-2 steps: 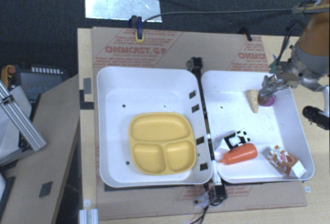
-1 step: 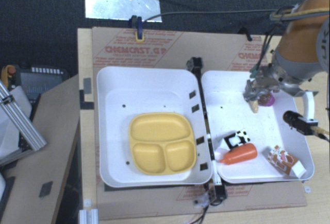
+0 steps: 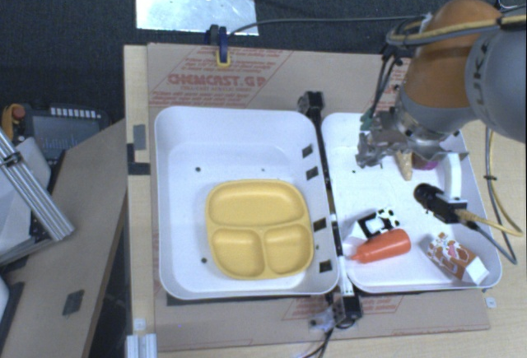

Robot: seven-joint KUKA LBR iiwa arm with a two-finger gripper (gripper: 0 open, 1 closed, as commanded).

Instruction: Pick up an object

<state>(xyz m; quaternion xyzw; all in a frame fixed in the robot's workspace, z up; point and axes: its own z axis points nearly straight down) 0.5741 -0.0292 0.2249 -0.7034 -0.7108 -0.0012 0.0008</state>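
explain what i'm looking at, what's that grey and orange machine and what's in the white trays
It is a grey robot arm with an orange band, reaching in from the right, filmed from above at a slant. Its two-finger gripper hangs over the back of the right shallow white bin, which holds an orange carrot-shaped toy, a small black-and-white piece and a brown-and-white packet. The left white bin holds a yellow divided plastic plate. Whether it holds anything cannot be told.
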